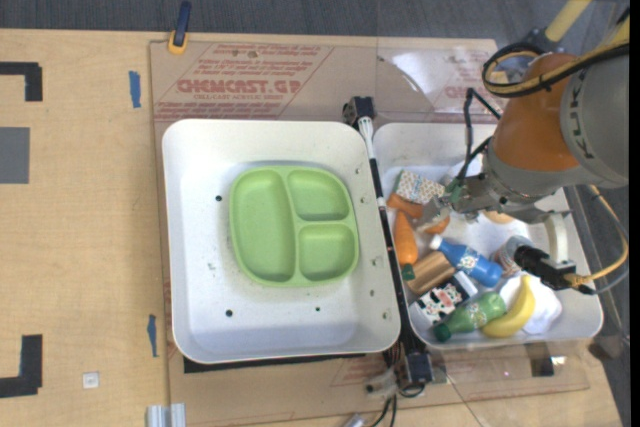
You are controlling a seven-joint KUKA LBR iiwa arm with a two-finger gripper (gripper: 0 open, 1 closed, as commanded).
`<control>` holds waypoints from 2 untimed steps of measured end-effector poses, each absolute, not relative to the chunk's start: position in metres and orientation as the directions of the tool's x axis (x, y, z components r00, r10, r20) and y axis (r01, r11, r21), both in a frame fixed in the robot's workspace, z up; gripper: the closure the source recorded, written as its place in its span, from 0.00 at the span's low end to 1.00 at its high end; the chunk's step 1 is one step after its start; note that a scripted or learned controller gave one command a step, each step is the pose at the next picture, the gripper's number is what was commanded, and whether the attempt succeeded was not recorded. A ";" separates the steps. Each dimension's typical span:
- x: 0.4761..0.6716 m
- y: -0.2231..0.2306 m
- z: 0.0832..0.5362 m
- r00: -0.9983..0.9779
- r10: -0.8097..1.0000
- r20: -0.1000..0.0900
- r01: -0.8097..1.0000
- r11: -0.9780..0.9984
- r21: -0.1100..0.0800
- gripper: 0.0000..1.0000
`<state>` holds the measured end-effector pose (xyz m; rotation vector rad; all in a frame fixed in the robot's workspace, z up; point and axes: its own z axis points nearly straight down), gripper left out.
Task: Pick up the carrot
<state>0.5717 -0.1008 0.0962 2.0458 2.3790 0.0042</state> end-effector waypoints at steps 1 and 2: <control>0.572 -0.101 0.106 -0.147 0.989 -0.003 0.989 0.147 0.008 1.00; 0.612 -0.112 0.092 -0.554 0.832 0.002 0.832 0.554 -0.004 1.00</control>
